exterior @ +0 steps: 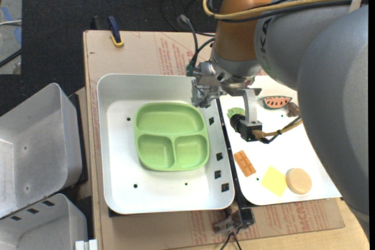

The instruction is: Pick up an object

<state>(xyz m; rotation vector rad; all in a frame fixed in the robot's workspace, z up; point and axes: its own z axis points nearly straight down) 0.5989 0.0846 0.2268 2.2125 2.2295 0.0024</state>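
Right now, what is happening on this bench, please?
A grey KUKA arm reaches in from the right, its gripper hanging over the divider between the two white bins. The left bin holds a green divided plate. The right bin holds a watermelon slice, an orange wafer, a yellow square and a tan disc.

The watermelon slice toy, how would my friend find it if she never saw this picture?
Start at the right white bin, the one under the big grey arm. Go to its far edge, by the arm: the watermelon slice lies there. It is the only red piece with a green rim; the nearer toys are orange, yellow and tan.
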